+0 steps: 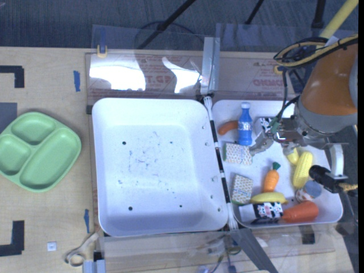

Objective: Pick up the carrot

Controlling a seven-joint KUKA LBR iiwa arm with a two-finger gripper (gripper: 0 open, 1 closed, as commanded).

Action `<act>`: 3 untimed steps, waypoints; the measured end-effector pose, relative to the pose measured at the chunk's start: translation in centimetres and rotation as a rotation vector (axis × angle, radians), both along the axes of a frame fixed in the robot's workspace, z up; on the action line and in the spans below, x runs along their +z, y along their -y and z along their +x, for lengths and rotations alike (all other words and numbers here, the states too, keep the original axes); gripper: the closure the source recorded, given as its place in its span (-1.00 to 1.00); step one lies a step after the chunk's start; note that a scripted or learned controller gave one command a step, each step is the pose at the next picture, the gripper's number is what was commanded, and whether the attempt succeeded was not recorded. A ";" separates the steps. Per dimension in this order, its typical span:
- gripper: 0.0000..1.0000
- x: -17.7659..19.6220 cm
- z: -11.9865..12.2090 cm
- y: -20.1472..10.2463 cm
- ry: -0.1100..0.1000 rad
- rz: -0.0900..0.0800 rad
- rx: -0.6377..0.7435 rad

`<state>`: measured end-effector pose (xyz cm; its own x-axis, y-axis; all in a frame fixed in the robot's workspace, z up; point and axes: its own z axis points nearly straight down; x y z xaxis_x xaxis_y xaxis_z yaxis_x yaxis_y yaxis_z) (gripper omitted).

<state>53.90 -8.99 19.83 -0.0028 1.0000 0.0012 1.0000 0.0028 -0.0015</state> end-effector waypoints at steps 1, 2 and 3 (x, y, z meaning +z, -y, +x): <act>1.00 1.0 0.1 0.0 0.002 0.000 0.000; -1.00 1.0 0.1 0.0 0.002 0.000 -0.001; -1.00 -11.1 0.2 3.8 0.008 -0.002 0.030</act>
<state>54.09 -12.83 8.69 -0.0327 0.9995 -0.0009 0.9994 0.0327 0.0068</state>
